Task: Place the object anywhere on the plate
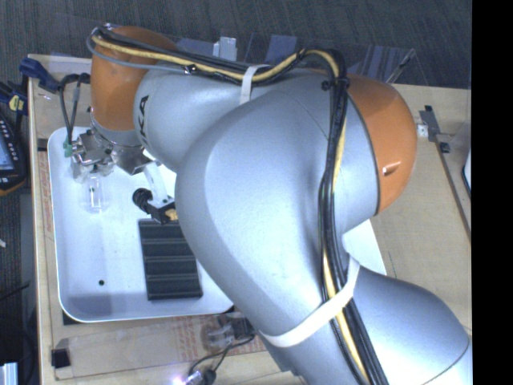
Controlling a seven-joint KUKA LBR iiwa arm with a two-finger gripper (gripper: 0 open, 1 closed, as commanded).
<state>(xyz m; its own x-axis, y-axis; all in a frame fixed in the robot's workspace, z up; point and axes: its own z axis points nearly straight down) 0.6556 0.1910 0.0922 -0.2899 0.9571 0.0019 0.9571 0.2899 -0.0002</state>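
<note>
I judge this to be the carry or approach step. The gripper [94, 192] hangs low over the far left corner of the white bin [104, 243] on the view's left. I cannot tell whether it is spread or pressed together, or whether anything sits in it, because the view at its tip is too pale and blurred.

I cannot place the object with any certainty. A small dark speck [102, 282] lies on the bin floor toward the front, but it is too small to name.

My best guess for the plate is the dark ribbed slab [170, 261]. It lies flat in the same bin, toward the front and right of the gripper and apart from it.

If something is in hand, the next move calls for a short lift. After that comes a slide toward the front and right until the gripper is over the slab, then a gentle release. If nothing is in hand, a pick must come first.

Room is tight at the gripper, with the bin's far wall and left wall both near. Bare white floor lies open between the gripper and the slab, and along the left side toward the front wall. The slab's front end sits close to the front wall. The arm [272, 215] covers everything on the slab's right, so I cannot judge the clearance there.
</note>
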